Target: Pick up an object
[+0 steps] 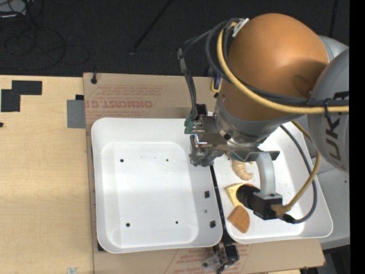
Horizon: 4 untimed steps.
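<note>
Plywood bench (40, 181) bears two white bins (108, 147) (dark floor behind).

A single fixed camera looks down on the counter (40, 170) at a slant from above, facing its far edge, where a dark floor with cables lies beyond. It sits close enough that the two white bins, the left bin (145, 190) and the right bin (316, 216), span most of the frame. The arm (274, 67) enters from the right, so near the lens that its orange band bulks large over the right bin's far edge.
</note>
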{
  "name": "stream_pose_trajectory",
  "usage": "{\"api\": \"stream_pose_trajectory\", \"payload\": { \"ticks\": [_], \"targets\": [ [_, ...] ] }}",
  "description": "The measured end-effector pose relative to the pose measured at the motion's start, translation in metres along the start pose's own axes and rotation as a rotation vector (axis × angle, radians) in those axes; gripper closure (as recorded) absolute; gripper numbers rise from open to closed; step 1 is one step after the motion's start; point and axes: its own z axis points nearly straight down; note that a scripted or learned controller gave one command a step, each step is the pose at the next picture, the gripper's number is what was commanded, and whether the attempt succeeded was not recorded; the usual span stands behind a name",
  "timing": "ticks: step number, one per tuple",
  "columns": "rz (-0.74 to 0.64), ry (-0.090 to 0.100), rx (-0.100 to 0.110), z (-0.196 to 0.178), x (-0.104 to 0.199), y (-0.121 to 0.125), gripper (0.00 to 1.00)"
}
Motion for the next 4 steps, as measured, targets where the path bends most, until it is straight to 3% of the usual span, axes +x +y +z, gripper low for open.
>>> {"api": "stream_pose_trajectory", "payload": {
  "ticks": [1, 2, 3, 4],
  "targets": [
    [0.003, -0.001, 0.003, -0.006, -0.007, 0.000, 1.00],
    [0.008, -0.003, 0.005, 0.014, -0.053, 0.009, 1.00],
    [0.003, -0.001, 0.003, 0.007, -0.040, 0.010, 1.00],
    [0.007, -0.003, 0.007, 0.036, -0.079, -0.001, 1.00]
  ]
}}
